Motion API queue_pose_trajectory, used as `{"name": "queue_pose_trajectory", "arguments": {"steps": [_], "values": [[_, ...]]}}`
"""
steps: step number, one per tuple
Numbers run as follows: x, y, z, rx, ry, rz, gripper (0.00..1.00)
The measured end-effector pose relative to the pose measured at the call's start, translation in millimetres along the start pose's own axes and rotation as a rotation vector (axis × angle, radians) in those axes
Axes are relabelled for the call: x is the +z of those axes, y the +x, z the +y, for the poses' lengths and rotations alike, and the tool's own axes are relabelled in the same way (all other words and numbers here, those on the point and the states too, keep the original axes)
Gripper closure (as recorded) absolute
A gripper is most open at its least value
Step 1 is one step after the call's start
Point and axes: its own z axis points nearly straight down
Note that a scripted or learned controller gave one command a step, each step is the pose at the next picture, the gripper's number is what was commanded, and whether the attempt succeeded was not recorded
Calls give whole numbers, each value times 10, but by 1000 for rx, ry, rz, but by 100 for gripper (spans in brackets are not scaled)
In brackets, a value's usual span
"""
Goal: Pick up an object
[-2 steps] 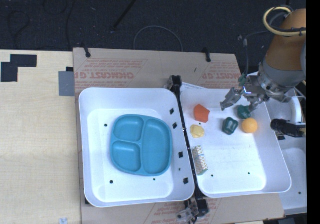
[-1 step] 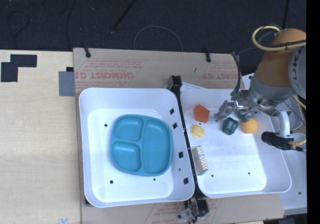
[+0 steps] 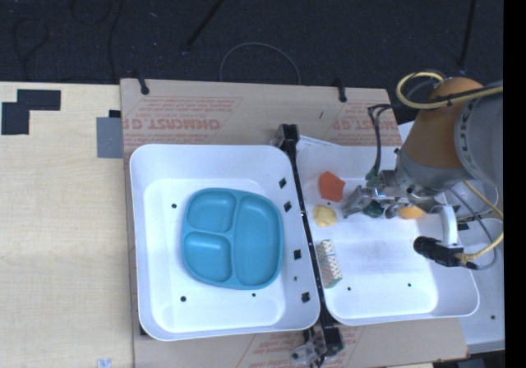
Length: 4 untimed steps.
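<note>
On the counter's left bin (image 3: 156, 186), a blue divided plate (image 3: 231, 237) is lying at its centre. Across the divider, near the right bin's (image 3: 386, 292) left wall, an orange block (image 3: 331, 186), a yellow piece (image 3: 325, 215) and a patterned packet (image 3: 329, 263) are waiting. The jaws (image 3: 355, 204) are hovering low just beside the yellow piece; whether they are wide or narrow cannot be told. Judged an approach step: next comes centring over one item.
</note>
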Motion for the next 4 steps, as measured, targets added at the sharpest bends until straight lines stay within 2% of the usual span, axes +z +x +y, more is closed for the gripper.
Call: {"name": "queue_pose_trajectory", "arguments": {"steps": [1, 2, 3, 4], "values": [[175, 13, -4, 0, -4, -1, 0], [66, 4, -5, 3, -3, -1, 100], [-353, 8, -8, 2, -9, -2, 100], [-991, 9, -11, -1, -13, -3, 100]]}}
